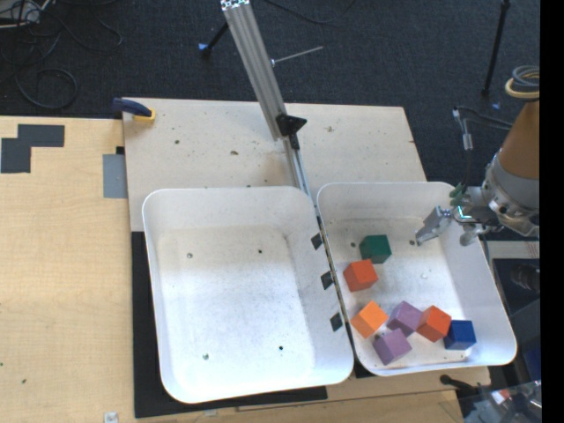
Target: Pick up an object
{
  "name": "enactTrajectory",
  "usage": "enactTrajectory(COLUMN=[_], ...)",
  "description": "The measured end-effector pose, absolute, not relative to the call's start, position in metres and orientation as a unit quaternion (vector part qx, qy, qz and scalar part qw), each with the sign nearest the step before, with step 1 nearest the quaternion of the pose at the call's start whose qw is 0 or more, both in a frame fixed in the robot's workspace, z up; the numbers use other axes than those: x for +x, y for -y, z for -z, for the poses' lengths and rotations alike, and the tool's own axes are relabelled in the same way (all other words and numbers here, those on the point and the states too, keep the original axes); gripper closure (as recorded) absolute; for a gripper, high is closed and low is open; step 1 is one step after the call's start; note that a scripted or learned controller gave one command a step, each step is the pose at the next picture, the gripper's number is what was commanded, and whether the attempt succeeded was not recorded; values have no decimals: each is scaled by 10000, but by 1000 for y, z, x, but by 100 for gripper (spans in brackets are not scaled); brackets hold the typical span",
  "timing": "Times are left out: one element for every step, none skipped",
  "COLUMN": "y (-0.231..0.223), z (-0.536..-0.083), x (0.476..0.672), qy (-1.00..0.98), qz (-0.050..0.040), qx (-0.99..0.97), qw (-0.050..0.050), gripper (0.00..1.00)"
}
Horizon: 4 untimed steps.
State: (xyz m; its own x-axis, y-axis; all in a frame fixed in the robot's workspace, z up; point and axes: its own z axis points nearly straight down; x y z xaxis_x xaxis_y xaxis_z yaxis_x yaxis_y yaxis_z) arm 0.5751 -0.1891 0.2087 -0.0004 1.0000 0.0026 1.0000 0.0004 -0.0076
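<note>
**Blocks in the right bin, hand above its far right side**

The things to pick are small coloured blocks, all lying in the right bin [339, 203]. A dark green block [375, 248] sits nearest the middle of the bin, with a red-orange block [359, 275] just beside it toward the near side. Further toward the near edge lies a cluster: an orange block [370, 318], two purple blocks [406, 315] [391, 345] touching or nearly touching each other, another red-orange block [434, 322], and a blue block [460, 333] against the near right wall. All are cube-like with matte faces, several turned at a slant to the bin walls.

The hand [432, 226] is at the bin's far right part, well apart from the green block and carrying nothing; whether it is open or closed I cannot tell, since the metal tip is small and blurred. Behind it the grey arm [511, 188] with its orange band reaches in from the right.

The left bin [176, 205] stands beside the right one, both on a pale table [203, 139] speckled with dark spots. A slanted aluminium rail [257, 60] rises from the table's far side, and a blue and yellow clamp [134, 108] lies at its far left corner.
</note>
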Motion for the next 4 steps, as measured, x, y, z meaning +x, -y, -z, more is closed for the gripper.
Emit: enactTrajectory(y=[189, 184, 180, 179], z=[-211, -166, -117, -91], x=[576, 573, 583, 583], qy=[7074, 7073, 7082, 7076], qz=[-6, -19, -8, -3], qx=[-7068, -7069, -7060, -7067], qw=[16, 35, 16, 8], gripper=[0, 0, 0, 0])
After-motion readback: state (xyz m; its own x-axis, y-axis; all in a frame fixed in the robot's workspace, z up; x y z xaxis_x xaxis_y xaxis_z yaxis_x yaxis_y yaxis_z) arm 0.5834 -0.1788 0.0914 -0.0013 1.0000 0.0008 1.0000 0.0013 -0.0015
